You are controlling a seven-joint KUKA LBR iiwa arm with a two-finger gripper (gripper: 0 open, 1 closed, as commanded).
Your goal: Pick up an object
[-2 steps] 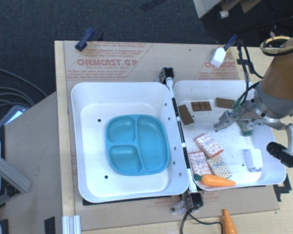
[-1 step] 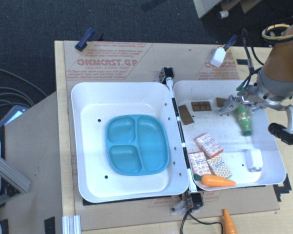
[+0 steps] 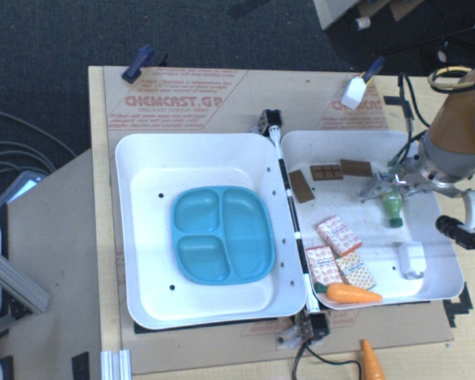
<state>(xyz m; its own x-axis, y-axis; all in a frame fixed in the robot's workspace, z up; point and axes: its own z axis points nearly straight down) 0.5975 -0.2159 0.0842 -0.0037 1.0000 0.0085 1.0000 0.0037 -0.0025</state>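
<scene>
On the brown protective paper of the table (image 3: 182,101), behind the left bin, red print reads "CHEMCAST G.P", with smaller lines around it too small to read. The same red print stands behind the right bin, but there it is partly hidden and not readable.

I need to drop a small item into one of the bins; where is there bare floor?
Left bin: bare white floor all around the blue tray, widest above it. Right bin: crowded along its left side by chocolate bars, snack packets and carrot; a small open patch lies below the green bottle.
</scene>
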